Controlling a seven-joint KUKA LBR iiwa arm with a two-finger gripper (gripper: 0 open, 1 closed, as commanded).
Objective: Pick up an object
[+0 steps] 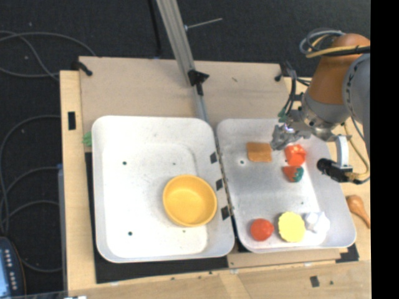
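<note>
Objects for picking lie in the right-hand shallow white bin (pixel 240 229). Flat tan rectangular block (pixel 259 152) rests in the upper part of that bin, just left of the tool (pixel 285 135). Beside it to the right lies an orange-red rounded object (pixel 295 154), with a smaller red-and-green object (pixel 293 173) just below it. Along the bin's lower edge sit a red ball (pixel 262 229), a yellow round disc-like object (pixel 291 227) and a small white crumpled object (pixel 315 221), the last two touching.

Tool hangs over the upper right part of this bin, close above the orange-red object and near the tan block; whether its fingers are spread or pressed together cannot be told, and nothing is seen between them. Grey arm with its orange band (pixel 330 73) enters from the right.

Left-hand shallow white bin (pixel 118 142) holds a yellow plastic bowl (pixel 189 200), upright, near its lower right corner. Both bins rest side by side on the light wooden counter (pixel 137 86).
</note>
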